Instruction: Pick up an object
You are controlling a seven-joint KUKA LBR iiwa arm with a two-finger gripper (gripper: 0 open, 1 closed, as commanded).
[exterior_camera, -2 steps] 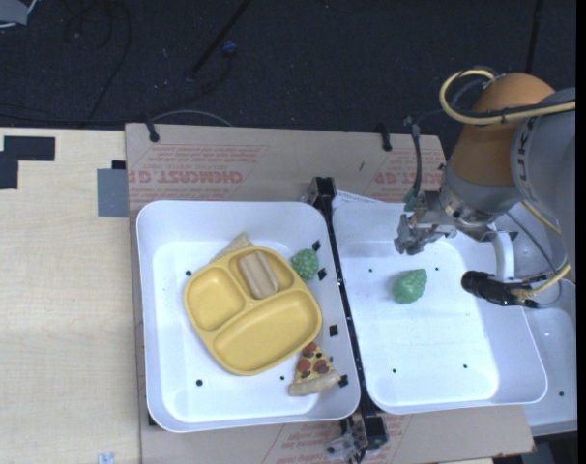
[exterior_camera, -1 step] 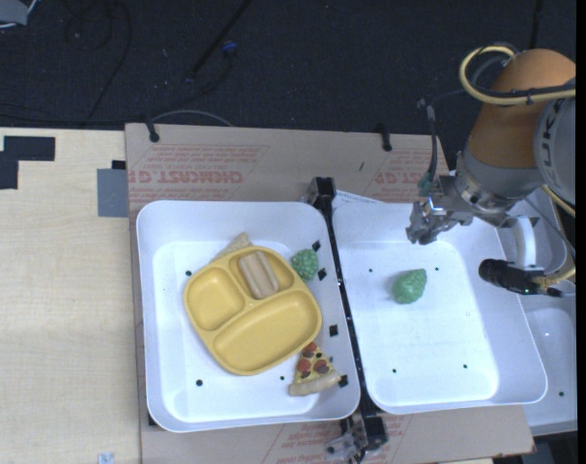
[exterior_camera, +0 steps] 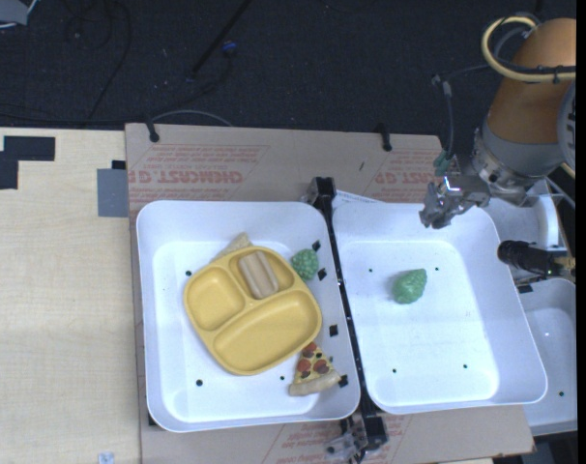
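I see gripper (exterior_camera: pixel 438 216) over right white bin's (exterior_camera: pixel 525 356) far rim, grip state unreadable; green leafy lump (exterior_camera: pixel 409 285) lies apart, mid-bin.

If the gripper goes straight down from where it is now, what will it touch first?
Probably the far rim of the right bin, or bare floor just inside it. The gripper hangs above that back edge; the green lump lies nearer the camera, outside that line. Depth is uncertain.

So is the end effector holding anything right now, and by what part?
Nothing is held. The end effector hangs over the back edge of the right bin, apart from the green lump lying on the bin floor.
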